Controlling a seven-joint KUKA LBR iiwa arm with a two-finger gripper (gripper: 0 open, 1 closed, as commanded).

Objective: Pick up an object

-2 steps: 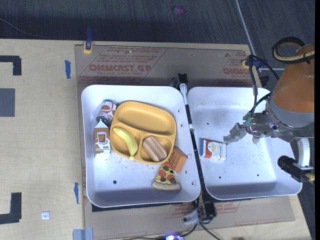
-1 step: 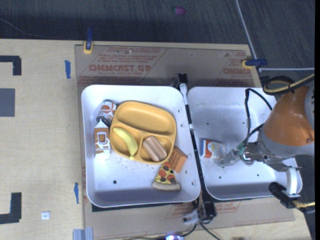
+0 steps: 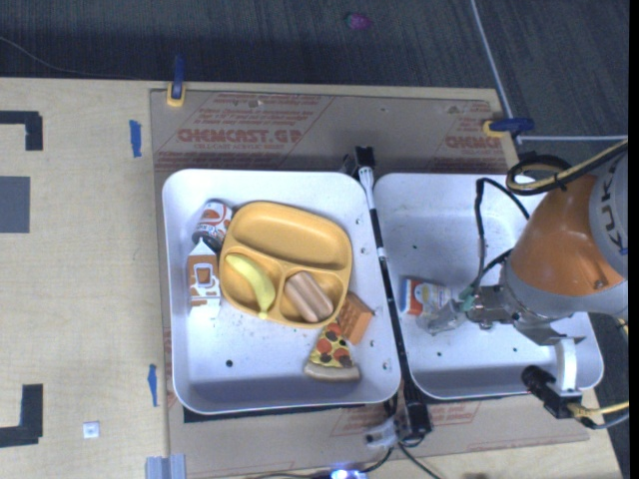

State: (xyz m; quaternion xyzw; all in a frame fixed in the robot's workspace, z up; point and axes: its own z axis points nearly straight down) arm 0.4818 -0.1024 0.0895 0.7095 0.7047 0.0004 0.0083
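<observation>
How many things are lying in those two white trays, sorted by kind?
Toy food pieces: 4: banana, hot dog, pizza slice, cracker
Divided yellow plates: 1
Packets and cartons: 3
Total: 8
</observation>
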